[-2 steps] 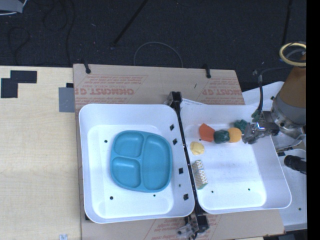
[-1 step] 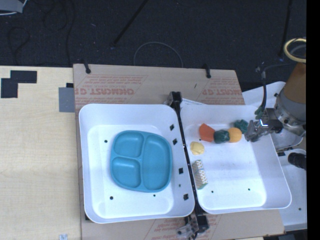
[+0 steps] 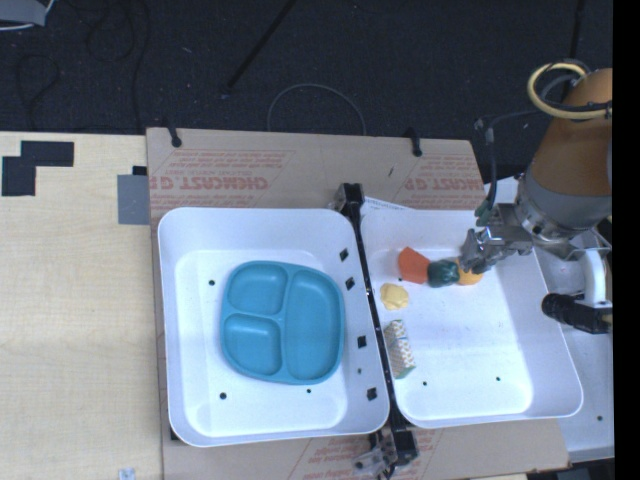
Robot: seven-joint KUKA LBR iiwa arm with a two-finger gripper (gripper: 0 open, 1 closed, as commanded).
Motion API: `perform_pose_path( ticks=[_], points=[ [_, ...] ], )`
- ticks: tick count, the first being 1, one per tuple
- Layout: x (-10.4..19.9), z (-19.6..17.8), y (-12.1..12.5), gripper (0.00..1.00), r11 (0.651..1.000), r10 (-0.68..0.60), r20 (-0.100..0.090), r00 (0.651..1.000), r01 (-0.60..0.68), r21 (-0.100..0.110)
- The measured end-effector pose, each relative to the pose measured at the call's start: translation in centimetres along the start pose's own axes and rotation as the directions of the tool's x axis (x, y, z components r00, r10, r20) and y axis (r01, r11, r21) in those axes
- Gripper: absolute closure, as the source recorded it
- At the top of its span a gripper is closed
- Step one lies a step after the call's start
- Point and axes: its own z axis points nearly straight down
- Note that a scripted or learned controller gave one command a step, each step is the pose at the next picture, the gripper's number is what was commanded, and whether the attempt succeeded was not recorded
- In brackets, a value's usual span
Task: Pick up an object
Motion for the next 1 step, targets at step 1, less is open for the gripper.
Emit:
perform_pose_path(
  ticks=[1],
  points=[
    [4.31,-0.01,0.58,1.0,1.0,0.001,0.0,1.0,-0.001,0.002]
  ],
)
